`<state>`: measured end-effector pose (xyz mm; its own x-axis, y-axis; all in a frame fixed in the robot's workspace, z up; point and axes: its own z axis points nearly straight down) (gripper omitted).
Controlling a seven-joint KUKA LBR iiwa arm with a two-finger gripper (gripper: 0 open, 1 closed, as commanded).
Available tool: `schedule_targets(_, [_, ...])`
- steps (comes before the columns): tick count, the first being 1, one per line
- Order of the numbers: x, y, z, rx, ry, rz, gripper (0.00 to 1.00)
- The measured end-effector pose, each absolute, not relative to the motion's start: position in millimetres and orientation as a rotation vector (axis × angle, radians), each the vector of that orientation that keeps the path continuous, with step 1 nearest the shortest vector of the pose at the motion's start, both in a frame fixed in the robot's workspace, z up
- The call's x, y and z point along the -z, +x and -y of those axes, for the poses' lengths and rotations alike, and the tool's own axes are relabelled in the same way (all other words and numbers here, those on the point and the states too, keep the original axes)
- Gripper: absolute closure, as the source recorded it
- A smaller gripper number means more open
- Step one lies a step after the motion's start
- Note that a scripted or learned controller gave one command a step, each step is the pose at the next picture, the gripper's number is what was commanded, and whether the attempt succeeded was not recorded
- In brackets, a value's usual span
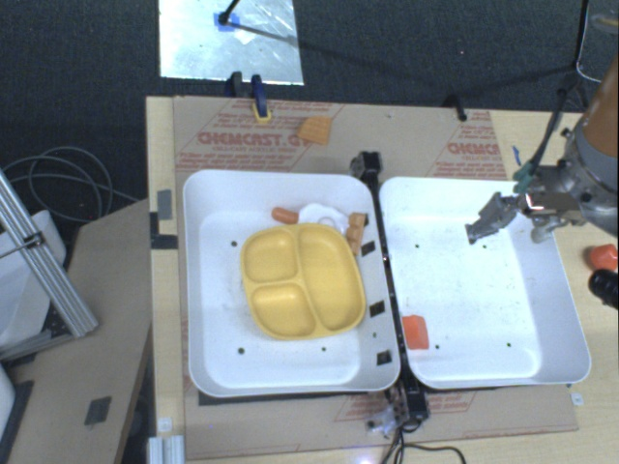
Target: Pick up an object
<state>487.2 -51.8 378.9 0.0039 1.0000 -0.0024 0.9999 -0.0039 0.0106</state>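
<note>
My gripper hangs over the upper right part of the right bin, at the end of the grey arm that comes in from the right. Nothing shows under or in it. A small orange block lies at the right bin's lower left corner, well away from the gripper. In the left bin a yellow divided plate sits in the middle. Behind the plate lie an orange sausage-shaped piece, a white object and a small brown block.
A tan block rests on the cardboard behind the bins, near a blue-and-yellow clamp. An orange item lies on the bench right of the right bin. A shiny foil sheet lies on the floor beyond.
</note>
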Motion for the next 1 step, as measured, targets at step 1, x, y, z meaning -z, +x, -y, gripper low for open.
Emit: schedule_targets(1, [-269.6,485.8,20.6,0.007,2.223,-2.229,0.0])
